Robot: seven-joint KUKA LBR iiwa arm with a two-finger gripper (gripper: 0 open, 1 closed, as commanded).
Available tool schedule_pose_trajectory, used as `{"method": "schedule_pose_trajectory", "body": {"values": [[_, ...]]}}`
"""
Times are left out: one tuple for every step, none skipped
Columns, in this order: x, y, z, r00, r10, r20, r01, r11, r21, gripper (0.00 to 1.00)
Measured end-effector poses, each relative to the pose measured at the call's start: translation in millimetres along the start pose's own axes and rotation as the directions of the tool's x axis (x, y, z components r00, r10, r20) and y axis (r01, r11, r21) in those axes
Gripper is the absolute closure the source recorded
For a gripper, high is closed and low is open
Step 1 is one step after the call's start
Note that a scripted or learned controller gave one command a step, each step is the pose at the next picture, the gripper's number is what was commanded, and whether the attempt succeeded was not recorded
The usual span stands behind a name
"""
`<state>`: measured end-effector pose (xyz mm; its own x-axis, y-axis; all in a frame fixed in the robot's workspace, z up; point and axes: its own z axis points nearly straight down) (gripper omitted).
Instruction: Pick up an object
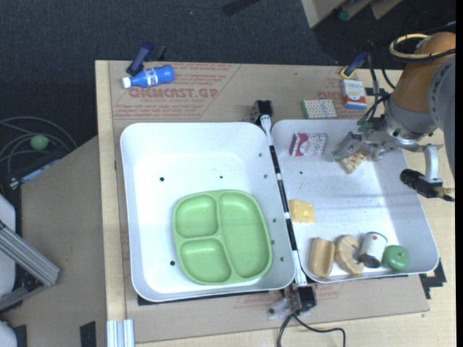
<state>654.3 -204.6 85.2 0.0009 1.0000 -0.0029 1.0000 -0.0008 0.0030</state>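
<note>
My gripper (354, 149) is low over the far part of the right bin (405, 194), reaching in from the right. A small tan object (352, 163) lies right under its tip, partly covered by it. A red and white packet (307, 144) lies just to the gripper's left. A yellow wedge (302, 211) rests by the bin's left wall. Along the near edge sit a tan bread-like piece (321, 256), a pale ring-shaped pastry (349, 255), a small can (372, 248) and a green ball-like fruit (396, 257).
The left bin (145, 194) holds a green divided plate (219, 236). On the bench behind the bins lie a blue and white bottle (148, 76) and small cards (320, 108). A black clip (262, 110) sits where the bins meet.
</note>
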Motion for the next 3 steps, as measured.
{"method": "schedule_pose_trajectory", "body": {"values": [[3.0, -0.7, -9.2, 1.0, -0.001, -0.007, 0.001, 1.0, 0.009, 1.0], [52.7, 0.7, -0.1, 1.0, -0.001, -0.005, 0.002, 1.0, 0.012, 1.0], [138.3, -37.0, -107.3, 1.0, -0.004, -0.004, 0.004, 1.0, -0.001, 1.0]]}}
